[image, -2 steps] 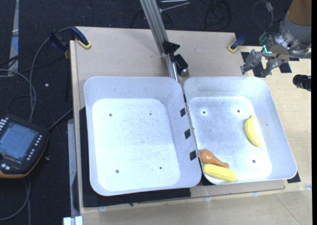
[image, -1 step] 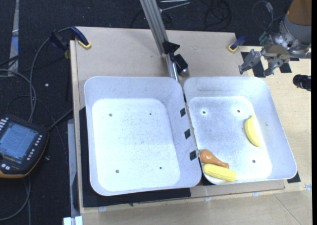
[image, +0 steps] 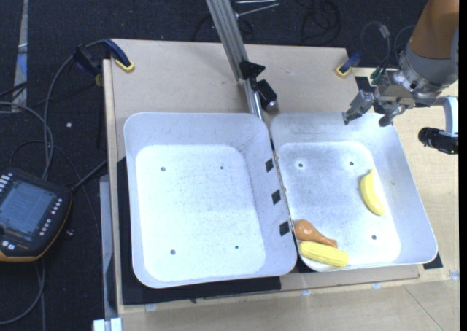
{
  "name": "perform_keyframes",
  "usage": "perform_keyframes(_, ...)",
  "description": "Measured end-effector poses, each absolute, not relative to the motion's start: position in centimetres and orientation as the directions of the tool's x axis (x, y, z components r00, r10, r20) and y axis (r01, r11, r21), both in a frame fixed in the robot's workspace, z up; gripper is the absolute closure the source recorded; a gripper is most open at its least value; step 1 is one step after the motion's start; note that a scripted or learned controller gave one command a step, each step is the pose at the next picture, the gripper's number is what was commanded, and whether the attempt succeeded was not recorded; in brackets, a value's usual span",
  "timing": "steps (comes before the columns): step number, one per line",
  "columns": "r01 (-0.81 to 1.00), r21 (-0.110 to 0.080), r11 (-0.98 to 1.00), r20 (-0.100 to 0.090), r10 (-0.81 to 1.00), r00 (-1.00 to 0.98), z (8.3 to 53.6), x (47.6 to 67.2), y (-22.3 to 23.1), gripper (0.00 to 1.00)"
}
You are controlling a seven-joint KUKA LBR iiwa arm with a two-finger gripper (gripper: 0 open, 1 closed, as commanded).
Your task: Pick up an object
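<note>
In the right bin point(image: 408, 198) a yellow banana point(image: 371, 193) lies near the right wall. An orange-brown chicken drumstick point(image: 313, 232) rests at the bin's front left, touching a yellow corn cob point(image: 324, 254) on a small white plate point(image: 315, 263). My gripper point(image: 368, 113) hangs above the bin's far right rim, well behind the banana. Its two fingers stand apart with nothing between them.
The left bin point(image: 139, 176) sits beside the right one. A slanted aluminium post point(image: 228, 23) with a black clamp rises at the back between the bins. Yellow clamps point(image: 124, 65) hold the bench's far corners. A handheld pendant point(image: 25, 209) lies off the bench at left.
</note>
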State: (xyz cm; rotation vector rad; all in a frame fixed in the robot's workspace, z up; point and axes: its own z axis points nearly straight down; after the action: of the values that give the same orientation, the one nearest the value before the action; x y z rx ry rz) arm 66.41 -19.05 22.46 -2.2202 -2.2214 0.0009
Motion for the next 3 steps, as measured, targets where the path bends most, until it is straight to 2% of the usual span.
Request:
perform_keyframes(2,1.000,0.000,0.001,0.000,1.000,-0.001,10.9,67.1,-18.5,0.00)
perform_keyframes(3,1.000,0.000,0.001,0.000,1.000,-0.001,11.9,67.1,-18.5,1.00)
